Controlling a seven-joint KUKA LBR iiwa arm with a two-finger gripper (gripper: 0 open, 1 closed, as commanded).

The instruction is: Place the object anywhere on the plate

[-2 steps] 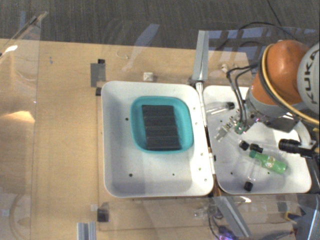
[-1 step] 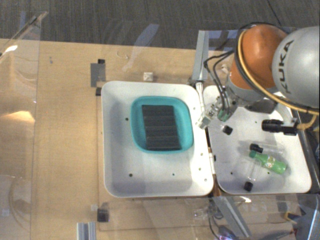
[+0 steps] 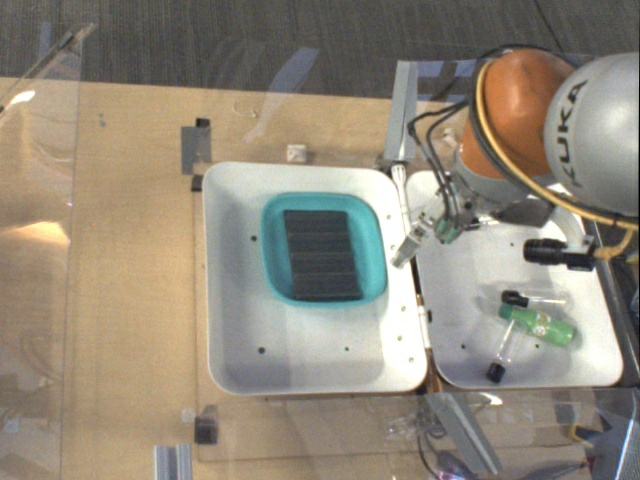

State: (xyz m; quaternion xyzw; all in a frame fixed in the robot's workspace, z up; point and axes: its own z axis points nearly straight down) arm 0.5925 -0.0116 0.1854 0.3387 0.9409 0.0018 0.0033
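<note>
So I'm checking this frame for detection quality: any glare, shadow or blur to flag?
Camera view: glare streaks the clear panel at left; soft shadow falls under the teal plate; the gripper looks slightly blurred; the green object is small and soft-edged.

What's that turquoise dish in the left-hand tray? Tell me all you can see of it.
The plate is a squarish dish with rounded corners and a raised rim, turquoise and smooth, plastic by the look of it. A dark, ribbed rectangular block lies on it and covers most of its middle, so mainly the rim shows. The plate sits flat on the floor of the left bin, toward the far side, clear of the bin's walls. The gripper hangs beside it over the seam between the bins, apart from it.
</note>
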